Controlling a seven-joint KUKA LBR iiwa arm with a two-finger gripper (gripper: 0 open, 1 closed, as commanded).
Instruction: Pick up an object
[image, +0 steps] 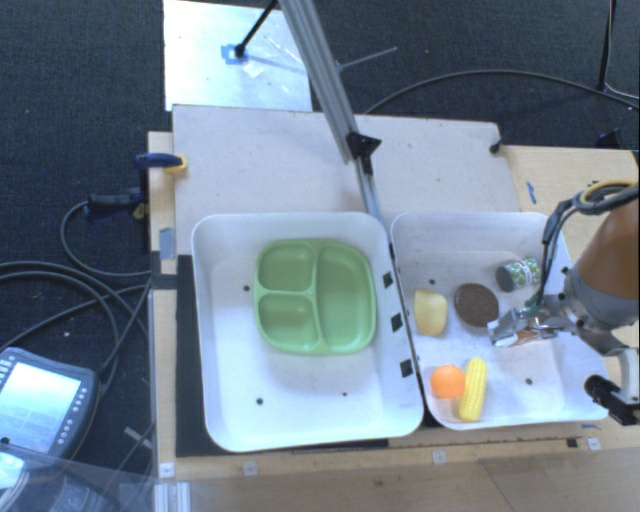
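Note:
The right bin (500, 232) holds a pale yellow block (431, 312), a brown disc (476, 303), a small green and white can (518, 272) lying on its side, an orange ball (447, 381) and a corn cob (473, 388). My gripper (520, 329) hangs low over the right bin, just right of the brown disc and below the can. Nothing shows in its grasp. The arm's orange band (610, 262) sits behind it at the right edge.
The left bin (220, 330) carries a green divided plate (314, 297). A grey pole (330, 85) slants down to the wall between the bins. Cables and a handheld pendant (35, 400) lie on the floor at left.

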